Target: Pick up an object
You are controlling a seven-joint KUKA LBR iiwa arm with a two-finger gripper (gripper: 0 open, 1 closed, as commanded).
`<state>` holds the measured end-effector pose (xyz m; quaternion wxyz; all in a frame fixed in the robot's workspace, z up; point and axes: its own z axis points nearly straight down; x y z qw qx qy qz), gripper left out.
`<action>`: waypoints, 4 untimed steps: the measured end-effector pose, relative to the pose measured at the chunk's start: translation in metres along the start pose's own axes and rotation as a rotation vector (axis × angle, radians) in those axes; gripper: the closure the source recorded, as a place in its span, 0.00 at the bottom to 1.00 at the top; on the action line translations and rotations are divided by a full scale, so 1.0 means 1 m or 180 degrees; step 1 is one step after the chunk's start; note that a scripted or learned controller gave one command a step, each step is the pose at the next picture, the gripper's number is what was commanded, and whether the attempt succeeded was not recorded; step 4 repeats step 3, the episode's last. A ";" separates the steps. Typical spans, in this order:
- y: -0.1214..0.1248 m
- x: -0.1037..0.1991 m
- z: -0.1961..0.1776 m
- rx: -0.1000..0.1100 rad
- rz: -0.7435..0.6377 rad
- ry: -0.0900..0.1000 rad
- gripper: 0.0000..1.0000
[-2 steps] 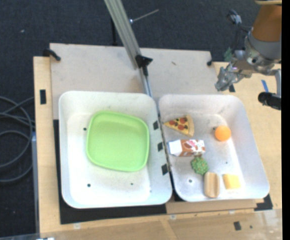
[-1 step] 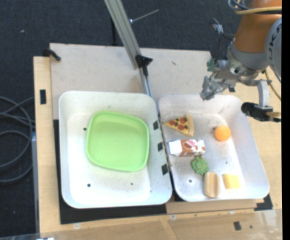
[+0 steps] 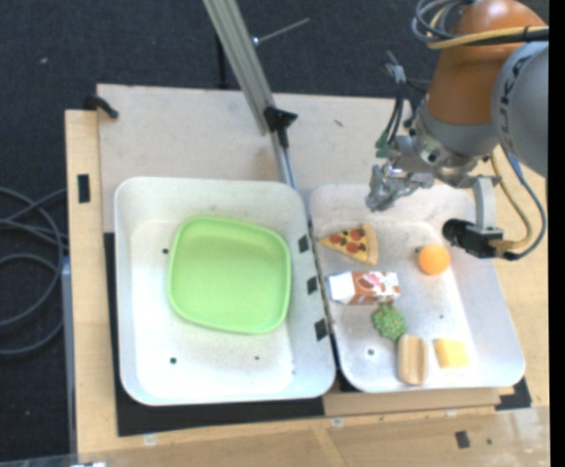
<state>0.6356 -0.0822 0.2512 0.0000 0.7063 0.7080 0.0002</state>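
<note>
Two shallow white bins are seen side by side on the bench [image 3: 88,261]. The left bin [image 3: 141,358] is occupied by a green plate [image 3: 229,273], which lies flat near its middle.

In the right bin [image 3: 496,348], several small toy foods are spread out. A pizza slice [image 3: 352,244] is placed near the upper left part, and just below it a white and red carton [image 3: 363,287] is laid on its side. A green broccoli piece [image 3: 390,322] is found just below the carton, with a hot dog bun [image 3: 412,359] below that, close to the near wall. A yellow cheese block [image 3: 449,353] is set just beside the bun, to its right. An orange ball [image 3: 434,260] is seen apart from these, toward the right side.

The gripper [image 3: 384,191] is positioned over the far left corner of the right bin, above the pizza slice and apart from it. Nothing is seen between its fingers; whether they are spread or closed cannot be told.
</note>
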 end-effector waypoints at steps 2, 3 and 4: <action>-0.032 0.091 0.017 0.0001 -0.0002 0.0001 1.00; -0.061 0.137 0.018 0.0000 -0.0003 0.0002 1.00; -0.061 0.137 0.018 0.0000 -0.0003 0.0002 1.00</action>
